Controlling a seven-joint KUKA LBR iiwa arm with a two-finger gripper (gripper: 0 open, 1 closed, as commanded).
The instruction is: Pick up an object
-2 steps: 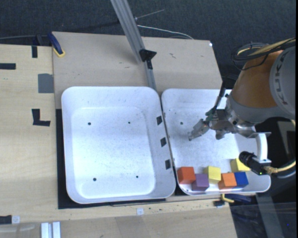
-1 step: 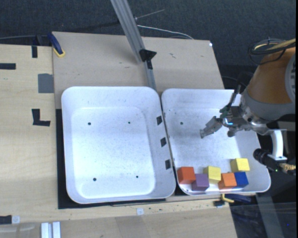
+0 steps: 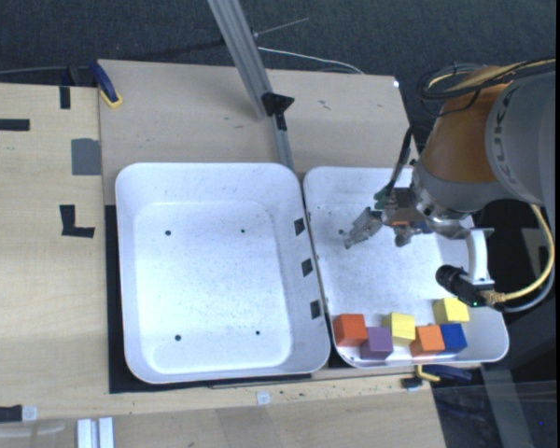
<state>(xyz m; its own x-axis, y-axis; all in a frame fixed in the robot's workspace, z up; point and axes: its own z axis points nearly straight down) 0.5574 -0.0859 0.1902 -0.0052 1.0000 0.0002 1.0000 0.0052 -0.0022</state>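
Two shallow, glossy white plastic bins on a pale wooden desk (image 3: 196,110): left bin (image 3: 149,189) with rounded corners, right bin (image 3: 355,189) faintly speckled. Along the right bin's near edge, a cluster of small matte cubes: orange cube (image 3: 350,328), purple cube (image 3: 380,341), yellow cube (image 3: 403,326), second orange cube (image 3: 429,339), blue cube (image 3: 453,337), second yellow cube (image 3: 451,310). Metallic tool (image 3: 359,234) above the bin's bare middle, well apart from the cubes, pinching nothing; fingers spread or pressed together, cannot tell.

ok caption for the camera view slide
KUKA gripper poised over right bin, coloured blocks clustered at its near edge.
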